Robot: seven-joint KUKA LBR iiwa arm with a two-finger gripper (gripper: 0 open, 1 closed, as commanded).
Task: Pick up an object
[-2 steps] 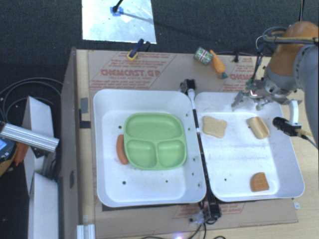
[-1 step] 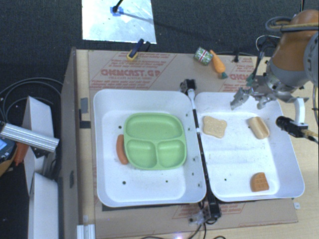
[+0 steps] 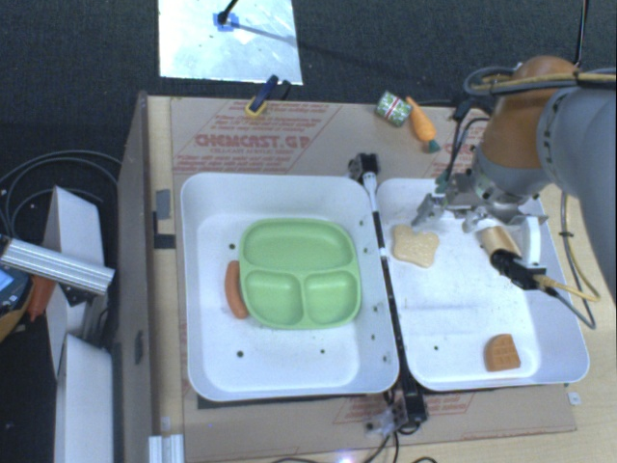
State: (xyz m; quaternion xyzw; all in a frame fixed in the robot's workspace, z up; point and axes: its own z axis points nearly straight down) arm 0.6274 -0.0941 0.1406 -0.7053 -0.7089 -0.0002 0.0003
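Bench board [image 3: 253, 141] lettering "CHEMCAST GP"

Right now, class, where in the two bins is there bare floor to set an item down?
Right bin: open floor between the pale toast and brown cracker. Left bin: a strip in front of the green tray. Crowded: the right bin's far end, where the gripper hangs.
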